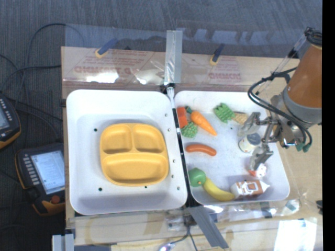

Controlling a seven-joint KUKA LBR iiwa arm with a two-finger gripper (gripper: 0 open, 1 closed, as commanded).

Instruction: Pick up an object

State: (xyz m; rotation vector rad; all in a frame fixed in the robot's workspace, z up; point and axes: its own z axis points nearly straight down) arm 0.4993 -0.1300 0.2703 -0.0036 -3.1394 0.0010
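My gripper [253,144] hangs over the right side of the right bin [280,192], fingers spread open with nothing gripped. A small white round object [245,143] lies below, about between the fingers. A small red and white piece [257,169] sits just under the lower finger [262,155]. Further left lie an orange carrot [202,122], a red sausage [201,149], a green leafy toy [224,112] and a pale wedge [239,118]. Along the front lie a green apple [197,177], a banana [217,191] and a small carton [248,188].
The left bin [84,192] holds a yellow divided plate [134,153]. A red piece [181,116] and a green piece [189,130] lie against the right bin's left wall. Cables loop from the wrist [264,88] above the bin's back right.
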